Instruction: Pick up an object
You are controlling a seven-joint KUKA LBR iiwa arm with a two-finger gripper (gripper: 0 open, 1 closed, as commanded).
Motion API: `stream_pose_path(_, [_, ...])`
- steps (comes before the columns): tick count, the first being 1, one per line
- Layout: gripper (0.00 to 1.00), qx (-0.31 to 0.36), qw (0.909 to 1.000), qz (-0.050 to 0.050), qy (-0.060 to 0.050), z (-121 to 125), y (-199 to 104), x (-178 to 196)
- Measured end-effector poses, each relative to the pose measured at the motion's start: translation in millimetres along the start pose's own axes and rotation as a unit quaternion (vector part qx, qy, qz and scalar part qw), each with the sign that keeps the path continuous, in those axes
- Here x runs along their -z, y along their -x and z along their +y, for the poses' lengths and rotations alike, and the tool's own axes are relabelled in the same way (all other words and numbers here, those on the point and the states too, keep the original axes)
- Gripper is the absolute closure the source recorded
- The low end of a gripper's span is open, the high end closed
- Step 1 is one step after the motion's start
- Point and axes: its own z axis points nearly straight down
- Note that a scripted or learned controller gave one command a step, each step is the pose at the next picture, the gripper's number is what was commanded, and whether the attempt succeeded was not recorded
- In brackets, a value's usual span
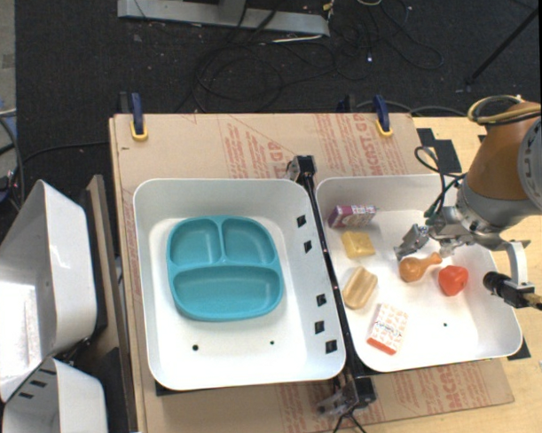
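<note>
Tray (224, 268), one, teal, alone in left bin (158, 286). Right bin (488, 337) holds six items: purple pack (352, 215), yellow block (358, 244), bread roll (360, 287), red-white packet (388, 327), drumstick (419, 267), tomato (452, 279). Gripper (416, 242) just above-left of drumstick, almost touching its thick end; long axis running lower-left to upper-right. Fingers slightly apart, gripping nothing.

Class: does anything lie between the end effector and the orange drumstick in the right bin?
Nothing visible does. The end effector hangs just above-left of the drumstick; the tomato lies to the drumstick's right, off that path.
</note>
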Motion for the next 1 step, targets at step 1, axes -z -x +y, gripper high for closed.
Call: stream_pose_path(1, [0.0,0.0,1.0,-0.001,0.002,0.3,-0.5,-12.1])
